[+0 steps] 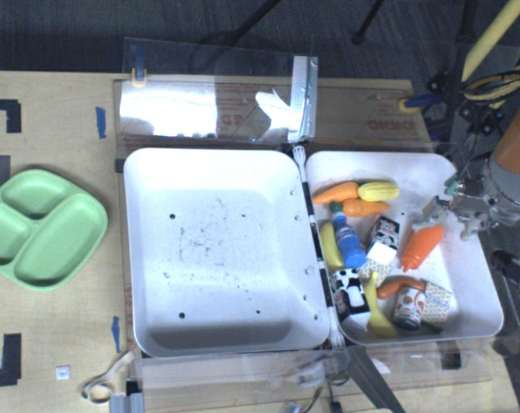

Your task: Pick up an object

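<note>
Gripper [456, 203]: hovering at the right bin's far right edge; its grasp state I cannot tell.
Right bin [479, 269]: holding the clutter.
Nearest target: orange carrot [421, 246], lying tilted just near-left of the gripper, beside a small carton [382, 231].
Other items: blue bottle [348, 242], corn cob [377, 191], can [408, 306].
Technique: descending straight over the carrot's middle, closing across its narrow width, is looking safest.
Left bin [139, 231]: sitting well apart.

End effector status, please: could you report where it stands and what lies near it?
End effector over right bin's right side, grip unreadable. Orange bottle just beside it, not held. Blue bottle, corn, can crowd nearby.
</note>
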Controlling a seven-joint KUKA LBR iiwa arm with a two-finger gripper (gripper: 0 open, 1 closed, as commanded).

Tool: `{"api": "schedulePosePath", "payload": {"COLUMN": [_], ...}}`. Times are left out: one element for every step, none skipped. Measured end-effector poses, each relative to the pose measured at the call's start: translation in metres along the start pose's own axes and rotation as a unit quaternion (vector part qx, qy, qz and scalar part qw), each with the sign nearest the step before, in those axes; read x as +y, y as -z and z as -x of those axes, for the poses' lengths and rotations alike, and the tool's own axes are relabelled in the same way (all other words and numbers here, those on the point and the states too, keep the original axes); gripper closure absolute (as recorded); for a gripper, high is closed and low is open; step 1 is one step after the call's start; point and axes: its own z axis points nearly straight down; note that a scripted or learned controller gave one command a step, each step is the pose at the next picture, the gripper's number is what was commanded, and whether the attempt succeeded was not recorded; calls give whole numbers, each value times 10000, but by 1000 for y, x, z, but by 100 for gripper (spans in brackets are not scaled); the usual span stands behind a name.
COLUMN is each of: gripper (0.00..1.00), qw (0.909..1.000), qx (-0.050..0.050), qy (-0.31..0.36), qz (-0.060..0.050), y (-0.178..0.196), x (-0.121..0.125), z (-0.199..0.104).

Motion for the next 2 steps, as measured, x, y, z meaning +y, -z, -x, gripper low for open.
{"api": "schedulePosePath", "payload": {"gripper": [0,100], "qw": [9988,9987], "qx": [61,35], "qy": [-496,-511], "qz": [-1,-5], "y": [-56,-48], "x": [9,9], "z": [-4,-1]}}
